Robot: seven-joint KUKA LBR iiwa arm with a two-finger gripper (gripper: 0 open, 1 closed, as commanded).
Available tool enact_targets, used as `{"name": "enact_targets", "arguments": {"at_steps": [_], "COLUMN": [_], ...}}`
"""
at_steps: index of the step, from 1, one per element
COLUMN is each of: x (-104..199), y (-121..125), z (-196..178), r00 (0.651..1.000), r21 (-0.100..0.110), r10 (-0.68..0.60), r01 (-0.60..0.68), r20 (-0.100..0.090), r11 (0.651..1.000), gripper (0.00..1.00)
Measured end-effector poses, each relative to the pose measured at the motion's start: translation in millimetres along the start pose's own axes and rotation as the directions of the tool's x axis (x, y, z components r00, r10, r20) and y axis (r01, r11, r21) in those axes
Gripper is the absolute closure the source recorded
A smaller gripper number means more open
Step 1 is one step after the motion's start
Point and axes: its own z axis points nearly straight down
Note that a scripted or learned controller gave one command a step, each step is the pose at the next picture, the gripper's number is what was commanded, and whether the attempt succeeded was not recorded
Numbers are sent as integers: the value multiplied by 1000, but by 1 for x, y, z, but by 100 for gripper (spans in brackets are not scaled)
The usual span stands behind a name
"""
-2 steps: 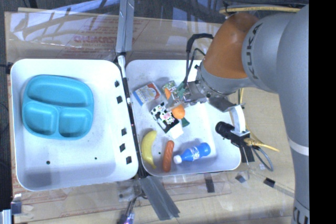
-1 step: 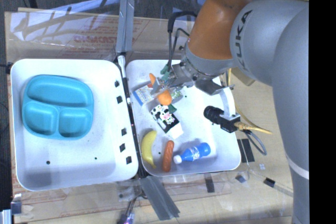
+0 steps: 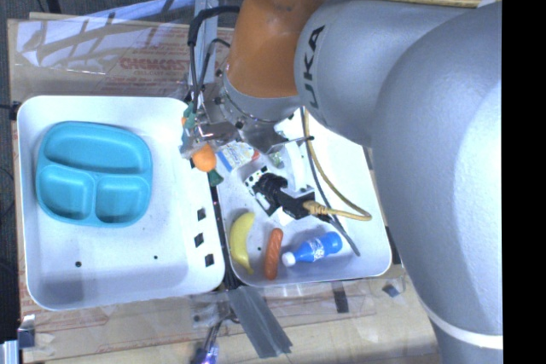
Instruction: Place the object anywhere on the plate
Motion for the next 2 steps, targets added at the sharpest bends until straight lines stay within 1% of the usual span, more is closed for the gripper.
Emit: {"name": "enact_targets", "arguments": {"at_steps": [1,2], "x": [67,67], "y": [75,76], "z": [59,58], "r00": [998,998], "r21": [5,3], "r10": [-64,-64], "r01": [64,64], "r20": [1,1], "r11": [998,998], "gripper": [100,0]}}
